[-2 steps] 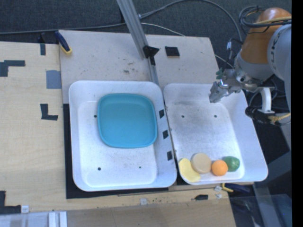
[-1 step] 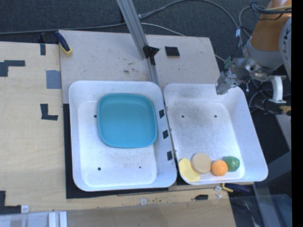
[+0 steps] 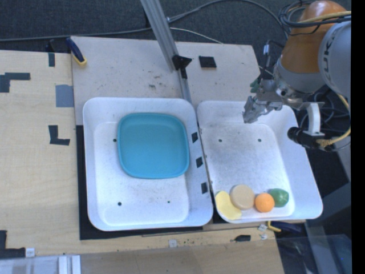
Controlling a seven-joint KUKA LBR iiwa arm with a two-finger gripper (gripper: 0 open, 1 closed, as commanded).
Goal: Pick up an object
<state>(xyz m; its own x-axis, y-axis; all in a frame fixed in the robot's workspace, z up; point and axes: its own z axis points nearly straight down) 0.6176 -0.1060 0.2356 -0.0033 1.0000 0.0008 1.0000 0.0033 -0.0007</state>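
The gripper (image 3: 251, 116) is hanging over the right bin's (image 3: 296, 153) far edge; I cannot tell its state. Four objects (image 3: 252, 200) are crowding the near edge, risking a blocked grasp.

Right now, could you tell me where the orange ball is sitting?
The orange ball lies in the right bin, at its near edge, between the tan round piece and the green object.
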